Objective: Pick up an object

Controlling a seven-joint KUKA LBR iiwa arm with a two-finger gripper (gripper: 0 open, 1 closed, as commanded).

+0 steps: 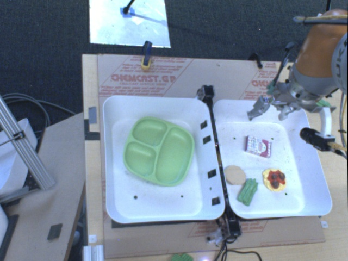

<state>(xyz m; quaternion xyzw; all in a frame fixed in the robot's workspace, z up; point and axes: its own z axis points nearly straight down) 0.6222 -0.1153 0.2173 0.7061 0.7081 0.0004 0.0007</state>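
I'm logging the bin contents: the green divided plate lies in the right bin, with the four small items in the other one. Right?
Not quite. The camera view shows the green divided plate in the left bin; the four small items lie in the right bin.

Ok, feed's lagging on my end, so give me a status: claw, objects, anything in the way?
Claw open, above right bin's far edge, holding nothing. Red packet, tan disc, green piece, yellow-red toy lying loose. Nothing blocking.

The grey arm (321,53) leans in from the right, its orange band uppermost at the top corner. Below the wrist, the gripper (271,109) hangs with its two fingers (256,111) spread apart, holding nothing.
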